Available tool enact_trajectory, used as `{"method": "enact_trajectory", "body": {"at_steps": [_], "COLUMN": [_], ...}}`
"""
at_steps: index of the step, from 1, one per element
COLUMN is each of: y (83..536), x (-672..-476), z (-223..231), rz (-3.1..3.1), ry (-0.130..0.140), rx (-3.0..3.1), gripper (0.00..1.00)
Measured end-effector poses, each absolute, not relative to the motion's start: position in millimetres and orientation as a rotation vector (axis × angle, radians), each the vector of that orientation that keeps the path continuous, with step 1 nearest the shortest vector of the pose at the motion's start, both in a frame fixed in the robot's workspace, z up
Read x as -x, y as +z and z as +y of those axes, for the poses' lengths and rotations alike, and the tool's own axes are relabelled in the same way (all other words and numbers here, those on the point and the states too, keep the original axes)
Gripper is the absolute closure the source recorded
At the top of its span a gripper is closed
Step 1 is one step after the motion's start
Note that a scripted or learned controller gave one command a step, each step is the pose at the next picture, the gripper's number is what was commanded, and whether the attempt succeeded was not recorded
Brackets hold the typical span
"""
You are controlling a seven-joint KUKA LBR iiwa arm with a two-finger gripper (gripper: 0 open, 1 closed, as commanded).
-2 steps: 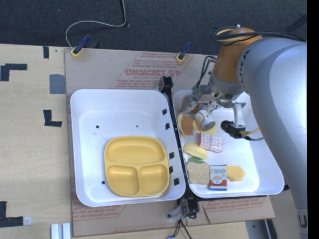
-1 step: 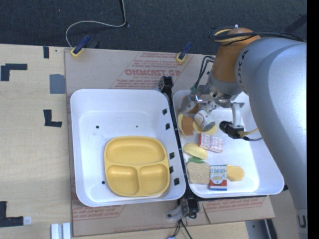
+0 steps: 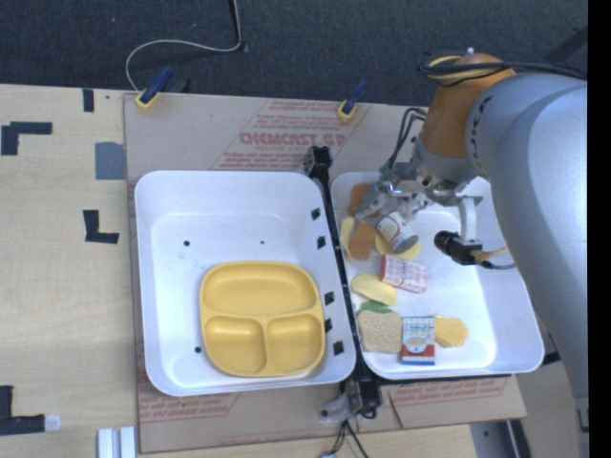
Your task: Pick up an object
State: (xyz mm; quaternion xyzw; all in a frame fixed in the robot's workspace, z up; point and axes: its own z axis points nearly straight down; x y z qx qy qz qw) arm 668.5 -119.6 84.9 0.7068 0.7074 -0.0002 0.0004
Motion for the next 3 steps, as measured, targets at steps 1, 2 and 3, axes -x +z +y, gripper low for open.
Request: {"method": "enact_trajectory", "body": {"at_steps": [1,2,3], "y": [85.8,96.6,186.2], "x": [-638.6,-640.5,-593.3], "z": [-117.8,-117.6,-52.9], "rz": [2.22,2.219,2.229], "ry": [0.0,0.004,-0.002], "rx": [-2.22,-2.217,-2.22], "gripper": [0.0,1.0,1.0]}}
